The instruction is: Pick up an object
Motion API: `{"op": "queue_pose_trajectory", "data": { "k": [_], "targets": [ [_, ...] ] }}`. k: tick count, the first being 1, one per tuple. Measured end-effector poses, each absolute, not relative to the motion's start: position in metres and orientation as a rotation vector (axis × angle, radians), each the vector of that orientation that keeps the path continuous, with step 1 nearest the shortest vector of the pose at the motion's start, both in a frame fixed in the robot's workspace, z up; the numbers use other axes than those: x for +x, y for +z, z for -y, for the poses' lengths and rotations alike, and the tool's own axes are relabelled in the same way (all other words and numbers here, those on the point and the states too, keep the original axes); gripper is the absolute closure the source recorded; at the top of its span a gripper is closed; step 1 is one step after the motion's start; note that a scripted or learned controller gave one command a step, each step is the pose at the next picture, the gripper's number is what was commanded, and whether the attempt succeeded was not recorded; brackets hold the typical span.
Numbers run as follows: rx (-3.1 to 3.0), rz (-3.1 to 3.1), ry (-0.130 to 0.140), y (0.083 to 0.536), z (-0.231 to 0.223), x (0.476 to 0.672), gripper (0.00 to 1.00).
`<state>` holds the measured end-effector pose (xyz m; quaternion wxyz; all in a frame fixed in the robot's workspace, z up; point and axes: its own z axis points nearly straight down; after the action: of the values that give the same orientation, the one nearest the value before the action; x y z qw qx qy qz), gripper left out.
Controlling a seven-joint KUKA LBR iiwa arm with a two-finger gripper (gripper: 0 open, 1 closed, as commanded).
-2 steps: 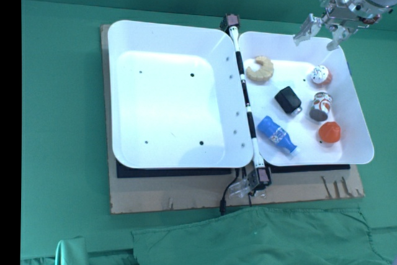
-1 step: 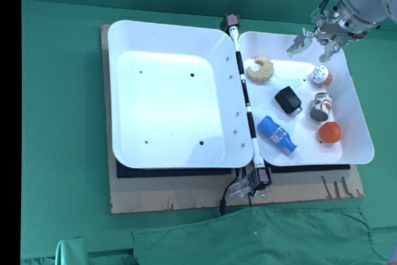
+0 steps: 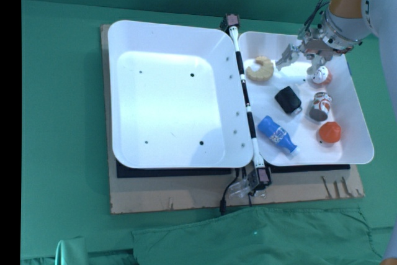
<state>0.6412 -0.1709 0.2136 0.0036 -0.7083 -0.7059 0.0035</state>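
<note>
A: Arm's in from the right, gripper (image 3: 304, 59) over the back of the right bin (image 3: 363, 133). Fingers look spread apart, nothing between them.

B: What's it going for?

A: My guess, the small white-and-orange ball (image 3: 321, 76) — sits right under one finger, near the bin's far wall. Can't tell if they touch.

B: Risks?

A: The ball's round, so a finger landing on top likely rolls it away instead of straddling it. And the wall's close, so a finger could catch the rim.

B: Neighbours?

A: Bitten donut (image 3: 260, 69) just left of the gripper; the wide-open other finger might clip it. Black block (image 3: 288, 99) and striped can (image 3: 320, 106) are nearer the front, probably safe. Blue bottle (image 3: 276, 134) and orange-red piece (image 3: 330, 132) well apart.

B: Left bin (image 3: 124, 40)?

A: Not involved.
</note>
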Motion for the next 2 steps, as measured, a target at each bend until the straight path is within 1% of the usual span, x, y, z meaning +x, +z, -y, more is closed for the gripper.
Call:
{"op": "queue_pose_trajectory", "data": {
  "k": [1,2],
  "targets": [
    [-2.228,2.223,-0.002,0.1916,0.1724,0.6435,0.0],
    [-2.229,2.219,0.004,0.1973,0.1733,0.6438,1.0]
  ]
}}
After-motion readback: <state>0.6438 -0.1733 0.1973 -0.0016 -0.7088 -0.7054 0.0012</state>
